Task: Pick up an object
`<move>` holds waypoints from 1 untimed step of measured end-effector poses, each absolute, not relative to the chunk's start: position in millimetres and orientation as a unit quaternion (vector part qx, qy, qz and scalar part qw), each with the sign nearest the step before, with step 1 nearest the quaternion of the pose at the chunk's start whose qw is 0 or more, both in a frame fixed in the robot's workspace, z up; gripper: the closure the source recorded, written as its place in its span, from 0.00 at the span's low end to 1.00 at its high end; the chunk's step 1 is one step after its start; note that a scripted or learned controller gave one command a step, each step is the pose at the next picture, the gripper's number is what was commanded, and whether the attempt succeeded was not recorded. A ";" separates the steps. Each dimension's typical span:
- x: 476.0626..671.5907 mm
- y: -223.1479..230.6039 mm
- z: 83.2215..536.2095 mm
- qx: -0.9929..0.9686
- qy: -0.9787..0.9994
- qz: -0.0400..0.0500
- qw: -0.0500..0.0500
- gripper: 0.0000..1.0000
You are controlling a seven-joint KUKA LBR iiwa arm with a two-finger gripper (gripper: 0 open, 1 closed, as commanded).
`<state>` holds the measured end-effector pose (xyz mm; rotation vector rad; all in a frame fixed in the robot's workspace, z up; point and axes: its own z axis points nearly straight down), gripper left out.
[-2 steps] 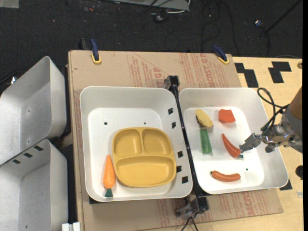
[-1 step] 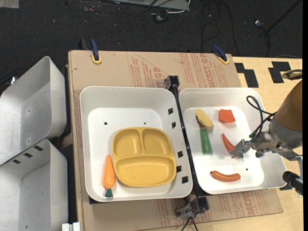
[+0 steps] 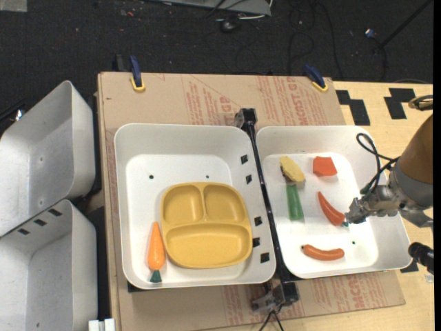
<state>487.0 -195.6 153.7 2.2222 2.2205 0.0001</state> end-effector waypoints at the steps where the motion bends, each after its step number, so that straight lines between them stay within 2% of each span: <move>1: 491.1 -187.8 213.0 0.706 0.708 0.001 0.003 1.00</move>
